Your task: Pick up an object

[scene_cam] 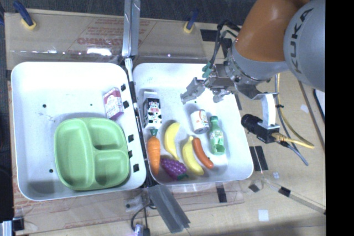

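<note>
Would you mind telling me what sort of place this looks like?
Probably a robotics lab bench: a KUKA arm reaches over two white bins, one with toy food such as bananas, the other with a green tray.
</note>
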Motion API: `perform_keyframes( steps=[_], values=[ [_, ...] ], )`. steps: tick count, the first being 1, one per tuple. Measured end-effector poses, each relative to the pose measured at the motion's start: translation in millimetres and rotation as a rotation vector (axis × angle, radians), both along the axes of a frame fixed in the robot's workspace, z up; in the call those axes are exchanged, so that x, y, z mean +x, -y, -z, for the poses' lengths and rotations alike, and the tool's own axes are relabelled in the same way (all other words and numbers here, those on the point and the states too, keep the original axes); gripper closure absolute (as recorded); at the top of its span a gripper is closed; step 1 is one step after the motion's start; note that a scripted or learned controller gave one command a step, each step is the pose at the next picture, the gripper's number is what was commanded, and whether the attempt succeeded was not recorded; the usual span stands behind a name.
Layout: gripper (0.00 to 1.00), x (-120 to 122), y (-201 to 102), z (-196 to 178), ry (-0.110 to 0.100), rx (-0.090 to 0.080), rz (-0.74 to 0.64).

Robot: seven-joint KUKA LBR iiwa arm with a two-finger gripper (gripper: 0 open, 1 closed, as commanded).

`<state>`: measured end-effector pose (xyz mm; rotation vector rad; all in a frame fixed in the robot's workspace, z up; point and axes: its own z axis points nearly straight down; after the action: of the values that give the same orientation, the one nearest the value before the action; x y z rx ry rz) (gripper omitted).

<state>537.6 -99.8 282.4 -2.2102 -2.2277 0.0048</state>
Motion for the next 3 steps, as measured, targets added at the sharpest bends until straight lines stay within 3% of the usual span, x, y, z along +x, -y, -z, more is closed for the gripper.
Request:
perform_keyframes(
  steps=[1, 2, 3],
  values=[
    [0.0, 12.1, 58.4, 110.2, -0.001, 0.0, 0.073],
    [0.0, -17.5, 65.7, 192.2, -0.001, 0.0, 0.285],
    [1.0, -17.7, 65.8, 182.6, -0.002, 0.0, 0.282]
  ],
)
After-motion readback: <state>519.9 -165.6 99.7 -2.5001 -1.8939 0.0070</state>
